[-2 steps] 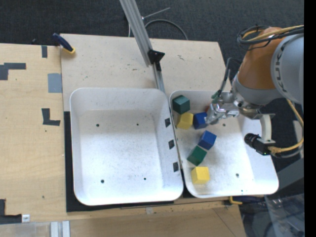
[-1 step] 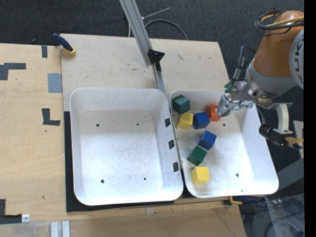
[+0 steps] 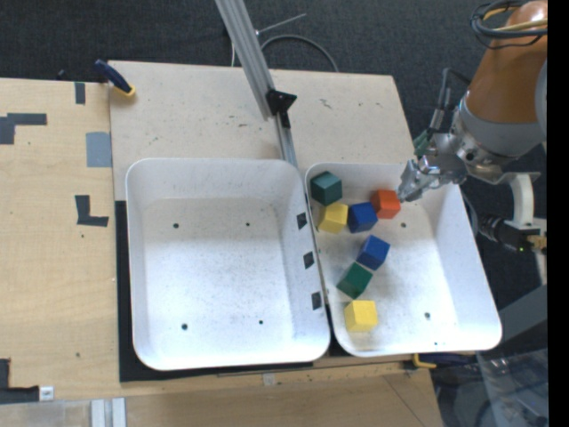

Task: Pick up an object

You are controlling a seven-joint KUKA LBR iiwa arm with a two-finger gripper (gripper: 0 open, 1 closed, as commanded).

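The right bin [image 3: 462, 265] holds several small cubes. An orange cube [image 3: 386, 203] lies near the bin's back, with a blue cube [image 3: 361, 216] and a yellow cube [image 3: 333, 218] to its left and a dark green cube [image 3: 326, 187] behind them. Farther forward lie another blue cube [image 3: 373, 251], a green cube [image 3: 355, 280] and a yellow cube [image 3: 361, 314]. My gripper [image 3: 412, 188] hangs just right of and slightly above the orange cube, close to it. Nothing shows between the gripper's tips.
The left bin [image 3: 142, 238] stands beside the right one, sharing a central wall [image 3: 307, 247]. A slanted metal rail [image 3: 253, 56] runs down to the bins' back edge. A blue-and-yellow clamp [image 3: 114, 77] lies on the board at the back left.
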